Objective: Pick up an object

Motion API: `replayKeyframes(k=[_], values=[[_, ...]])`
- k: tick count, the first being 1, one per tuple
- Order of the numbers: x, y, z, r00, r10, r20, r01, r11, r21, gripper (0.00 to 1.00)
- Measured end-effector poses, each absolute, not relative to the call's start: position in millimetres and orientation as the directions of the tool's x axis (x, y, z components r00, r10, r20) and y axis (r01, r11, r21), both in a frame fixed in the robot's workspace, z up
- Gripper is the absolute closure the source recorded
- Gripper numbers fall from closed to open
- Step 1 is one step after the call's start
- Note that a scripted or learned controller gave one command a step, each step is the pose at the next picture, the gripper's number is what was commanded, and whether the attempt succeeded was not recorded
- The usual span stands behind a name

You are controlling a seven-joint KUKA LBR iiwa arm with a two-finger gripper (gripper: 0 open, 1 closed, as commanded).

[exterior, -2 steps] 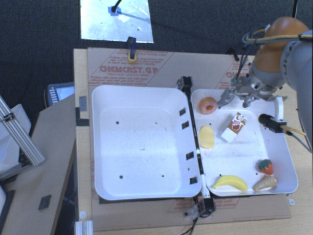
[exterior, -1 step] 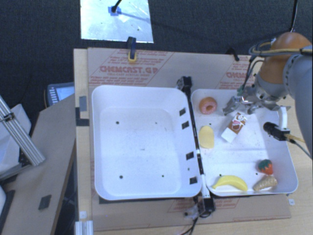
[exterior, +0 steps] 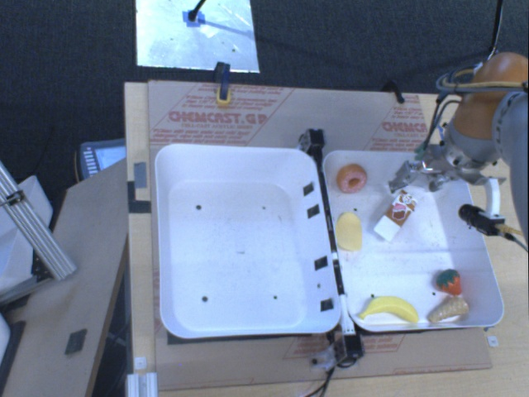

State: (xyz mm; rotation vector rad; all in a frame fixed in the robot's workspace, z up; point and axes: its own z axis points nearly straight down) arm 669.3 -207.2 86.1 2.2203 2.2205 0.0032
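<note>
Grey arm (exterior: 483, 118) in from the right, wrist angled down-left

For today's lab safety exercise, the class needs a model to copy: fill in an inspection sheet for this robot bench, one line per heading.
Surface: two white bins, left bin and right bin, side by side on a board.
Job's things: all in the right bin: donut, carton, yellow piece, banana, strawberry, cone.
Clutter: nothing seen in the left bin.
Grippers: gripper over the right bin's far side, just above the carton; grip cannot be told.
Cables: black cable running down to the arm; wires at the bins' near joint.
Surroundings: dark backdrop, silver sheet behind the bench, clamp on the board's far edge.
</note>
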Motion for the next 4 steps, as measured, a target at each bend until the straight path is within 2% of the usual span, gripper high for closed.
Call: replayKeyframes(k=[1,2,4], values=[[669.6,-205.7,85.9,-0.004,1.0,0.0,1.0,0.004,0.003,0.0],[671.0,-206.0,98.0,-0.005,1.0,-0.002,1.0,0.005,0.008,1.0],[673.5,-206.4,121.5,-0.006,1.0,-0.005,1.0,0.006,0.016,1.0]])
